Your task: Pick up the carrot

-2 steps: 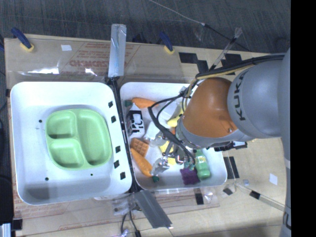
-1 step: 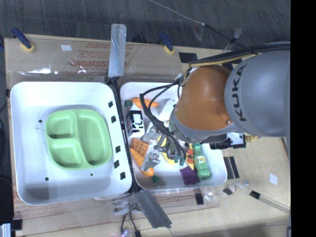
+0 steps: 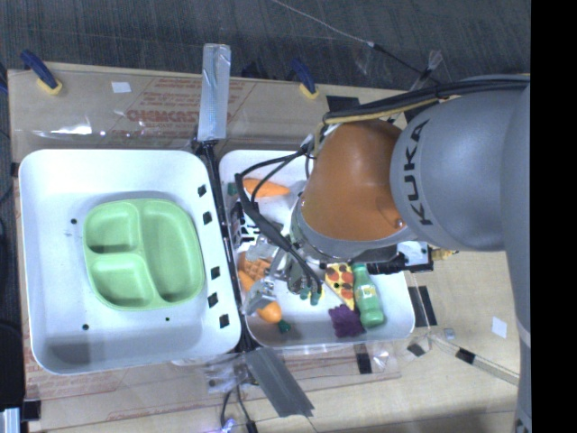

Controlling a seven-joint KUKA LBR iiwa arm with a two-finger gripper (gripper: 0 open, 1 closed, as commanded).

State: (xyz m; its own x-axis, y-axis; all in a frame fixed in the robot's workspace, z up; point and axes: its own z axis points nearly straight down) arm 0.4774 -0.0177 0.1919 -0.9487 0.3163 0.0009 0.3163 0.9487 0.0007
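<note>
The carrot (image 3: 267, 188), orange with a green top, lies at the far end of the right bin (image 3: 397, 327), partly under the arm's orange band. My gripper (image 3: 267, 287) hangs low over the left side of that bin, near its front. It is well away from the carrot, towards the front edge. Small orange pieces (image 3: 269, 312) lie right beside and below the gripper. The wrist and cables hide much of the bin's middle.
A pizza slice (image 3: 340, 282), a green bottle (image 3: 368, 301) and purple grapes (image 3: 343, 321) lie at the right bin's front right. The left bin (image 3: 45, 242) holds a green divided plate (image 3: 142, 253). A black divider (image 3: 216, 233) runs between the bins.
</note>
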